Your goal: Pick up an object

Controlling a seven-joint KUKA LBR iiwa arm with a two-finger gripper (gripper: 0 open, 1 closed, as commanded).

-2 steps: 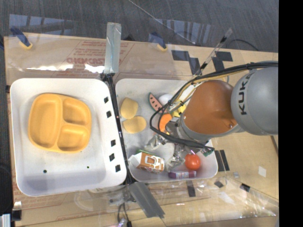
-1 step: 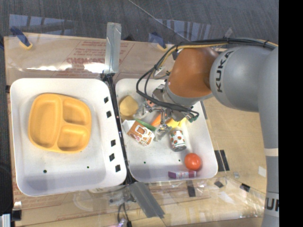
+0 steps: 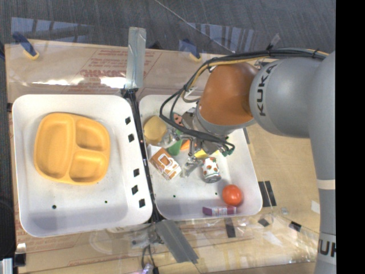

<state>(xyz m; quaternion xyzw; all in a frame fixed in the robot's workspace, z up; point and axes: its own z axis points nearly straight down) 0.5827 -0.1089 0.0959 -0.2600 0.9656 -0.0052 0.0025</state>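
Observation:
The right bin (image 3: 251, 170) holds several small objects. A tan round piece (image 3: 154, 129) lies at its left, with an orange and white box (image 3: 164, 164) below it. A spotted can (image 3: 211, 170) and a red tomato (image 3: 232, 194) lie near the front right. A purple stick (image 3: 219, 210) rests along the front wall. Green and orange bits (image 3: 178, 146) peek out under the wrist. My gripper (image 3: 193, 157) hangs low over the bin's middle, between the box and the can, mostly hidden by the orange-banded wrist (image 3: 228, 96).
The left bin (image 3: 34, 210) holds a yellow divided plate (image 3: 71, 147). A black divider with tape (image 3: 137, 153) runs between the bins. The grey arm (image 3: 302, 101) covers the right bin's far right corner.

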